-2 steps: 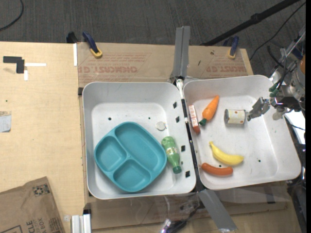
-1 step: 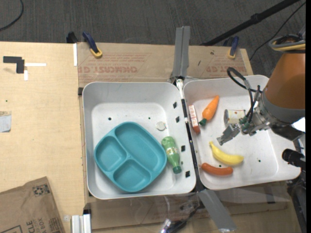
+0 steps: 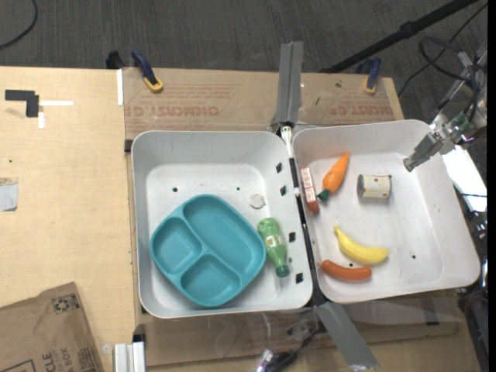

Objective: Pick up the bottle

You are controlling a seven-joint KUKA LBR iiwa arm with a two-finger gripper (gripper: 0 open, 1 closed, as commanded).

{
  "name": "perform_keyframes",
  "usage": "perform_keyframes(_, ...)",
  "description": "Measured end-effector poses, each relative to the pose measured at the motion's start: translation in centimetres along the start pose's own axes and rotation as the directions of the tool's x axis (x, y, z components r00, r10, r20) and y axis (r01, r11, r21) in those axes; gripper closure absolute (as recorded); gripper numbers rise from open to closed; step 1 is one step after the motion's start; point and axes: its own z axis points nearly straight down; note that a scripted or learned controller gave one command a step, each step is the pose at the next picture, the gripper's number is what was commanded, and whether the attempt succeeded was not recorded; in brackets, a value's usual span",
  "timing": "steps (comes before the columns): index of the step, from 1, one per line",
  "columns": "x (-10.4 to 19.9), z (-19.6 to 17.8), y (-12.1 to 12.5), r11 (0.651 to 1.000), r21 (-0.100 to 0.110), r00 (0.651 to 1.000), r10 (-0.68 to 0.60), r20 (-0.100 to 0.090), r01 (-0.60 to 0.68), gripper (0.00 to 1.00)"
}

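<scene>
Bottle lies in my left bin; my gripper hangs over the right bin's far right edge.

From my seat I see the left bin [image 3: 147,208] holding a teal divided plate [image 3: 208,248], with the green bottle [image 3: 273,246] lying on its side just beside the plate's right rim, cap end toward the near wall, and a small white disc [image 3: 257,201] a little above it. The right bin [image 3: 434,246] holds a yellow banana [image 3: 359,248], a sausage [image 3: 346,270] just below it, a carrot [image 3: 335,173], a small can [image 3: 374,187] on its side, and a red bar [image 3: 308,190] against the left wall. The gripper [image 3: 418,155] sits well apart from the bottle; I cannot tell how its fingers stand.
</scene>
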Motion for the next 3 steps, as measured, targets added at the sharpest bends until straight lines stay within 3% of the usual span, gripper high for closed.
perform_keyframes(1, 5.5, -4.4, 2.5, 0.990, -0.001, 0.990, -0.138, 0.000, 0.138, 0.00)
perform_keyframes(2, 12.8, -11.7, 3.8, 0.989, 0.002, 0.989, 0.150, -0.001, -0.150, 0.00)
perform_keyframes(3, 24.0, -3.3, 0.6, 0.996, 0.004, 0.996, 0.091, -0.001, -0.091, 0.00)
